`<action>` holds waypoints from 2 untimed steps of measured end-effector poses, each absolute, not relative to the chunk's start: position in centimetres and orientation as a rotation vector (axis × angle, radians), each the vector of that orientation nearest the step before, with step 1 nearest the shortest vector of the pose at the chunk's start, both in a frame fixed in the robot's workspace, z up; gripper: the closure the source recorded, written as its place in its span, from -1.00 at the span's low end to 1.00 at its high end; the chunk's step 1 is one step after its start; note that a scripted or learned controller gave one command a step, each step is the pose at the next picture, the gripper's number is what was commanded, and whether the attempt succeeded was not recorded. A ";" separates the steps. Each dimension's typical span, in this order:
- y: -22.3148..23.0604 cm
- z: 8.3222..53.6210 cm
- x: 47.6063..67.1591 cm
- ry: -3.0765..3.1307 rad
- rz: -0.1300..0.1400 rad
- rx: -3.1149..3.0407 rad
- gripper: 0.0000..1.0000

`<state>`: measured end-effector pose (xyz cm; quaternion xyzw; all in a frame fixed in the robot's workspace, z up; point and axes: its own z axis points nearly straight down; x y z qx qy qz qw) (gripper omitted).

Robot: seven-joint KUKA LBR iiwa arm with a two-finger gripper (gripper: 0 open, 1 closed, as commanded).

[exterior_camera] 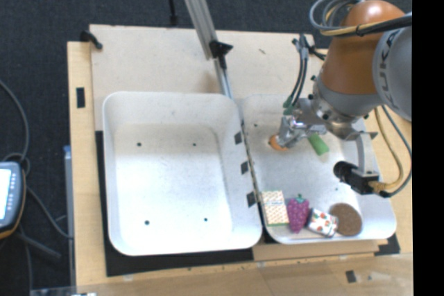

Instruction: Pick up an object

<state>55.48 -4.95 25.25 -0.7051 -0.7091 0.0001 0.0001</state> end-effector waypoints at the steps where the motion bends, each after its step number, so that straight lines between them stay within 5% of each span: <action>1: -0.7 23.9 57.9 -2.228 0.000 -2.217 1.00; 2: 4.8 23.3 60.3 -2.230 -0.003 -2.214 1.00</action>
